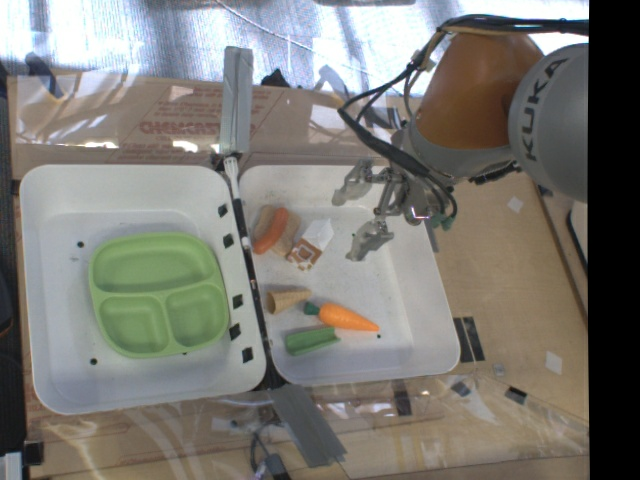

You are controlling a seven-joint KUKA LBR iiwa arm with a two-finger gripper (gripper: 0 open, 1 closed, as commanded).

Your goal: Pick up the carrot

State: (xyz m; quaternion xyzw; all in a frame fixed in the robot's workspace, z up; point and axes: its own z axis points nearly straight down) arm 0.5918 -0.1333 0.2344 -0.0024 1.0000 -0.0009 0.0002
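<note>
Now the carrot [347, 317] lies lengthwise left-right, tip pointing right; the tool [364, 211] hangs open, holding nothing.

My arm [545, 98] in the upper right of the frame is a chunky grey shell with "KUKA" in black letters down the side, plus that big rounded orange band just above the wrist. Black cables [385, 93] loop off the orange part toward the tool. The gripper [372, 213] itself is bare silvery metal, lots of little brackets and linkages.
</note>
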